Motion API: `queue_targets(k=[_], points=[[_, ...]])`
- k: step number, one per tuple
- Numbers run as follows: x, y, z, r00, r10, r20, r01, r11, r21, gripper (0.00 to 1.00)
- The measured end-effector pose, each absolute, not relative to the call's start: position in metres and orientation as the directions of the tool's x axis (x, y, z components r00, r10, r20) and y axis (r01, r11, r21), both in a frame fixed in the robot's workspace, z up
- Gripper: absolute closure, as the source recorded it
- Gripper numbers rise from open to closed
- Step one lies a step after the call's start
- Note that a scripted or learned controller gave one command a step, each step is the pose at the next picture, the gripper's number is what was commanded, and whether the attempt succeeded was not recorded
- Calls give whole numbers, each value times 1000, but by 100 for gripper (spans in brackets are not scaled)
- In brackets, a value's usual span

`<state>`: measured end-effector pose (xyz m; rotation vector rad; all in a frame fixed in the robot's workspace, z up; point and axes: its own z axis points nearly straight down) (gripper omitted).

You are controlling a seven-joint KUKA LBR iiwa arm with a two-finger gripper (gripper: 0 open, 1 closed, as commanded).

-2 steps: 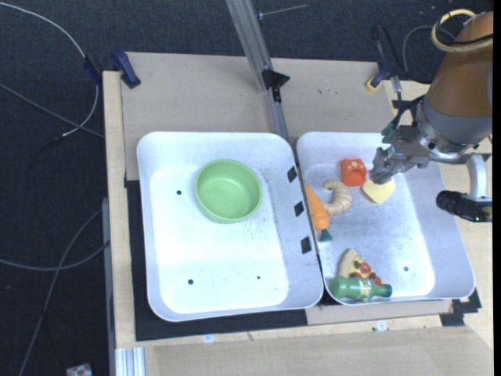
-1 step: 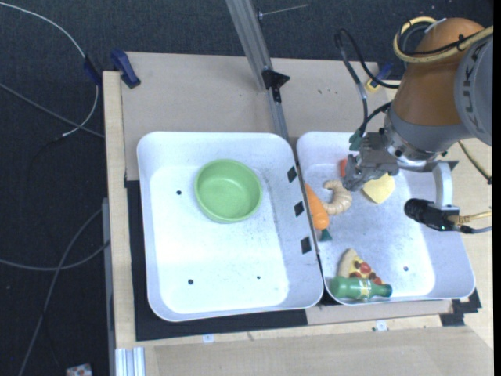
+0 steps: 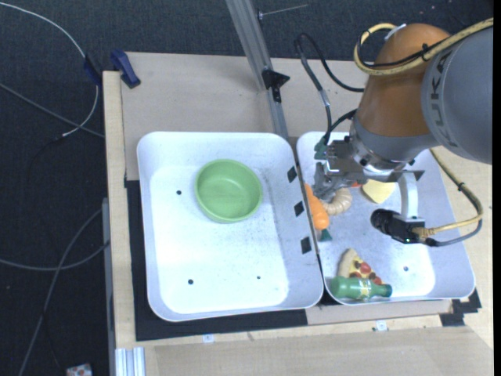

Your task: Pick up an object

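Wooden bench (image 3: 196,77), two white bins (image 3: 156,233), possibly dark carpet.

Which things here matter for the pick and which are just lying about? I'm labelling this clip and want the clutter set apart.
In play for the pick:
- grey arm's gripper, low in the right white bin
- orange toy carrot
- tan curved croissant-like toy

Lying about:
- round green plastic bowl in the left white bin
- toy pizza slice
- small green bottle
- pale yellow flat piece

Even overhead light; my white bins (image 3: 156,210) glare slightly, shadows are soft, edges of everything slightly blurred.
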<state>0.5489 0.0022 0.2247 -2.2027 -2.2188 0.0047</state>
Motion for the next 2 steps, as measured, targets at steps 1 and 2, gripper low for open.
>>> queue_targets(k=[1,2], points=[[524,60,228,-6,1000,6,1000,6,-16,100],[525,97,229,-5,1000,3,1000,5,-6,100]])
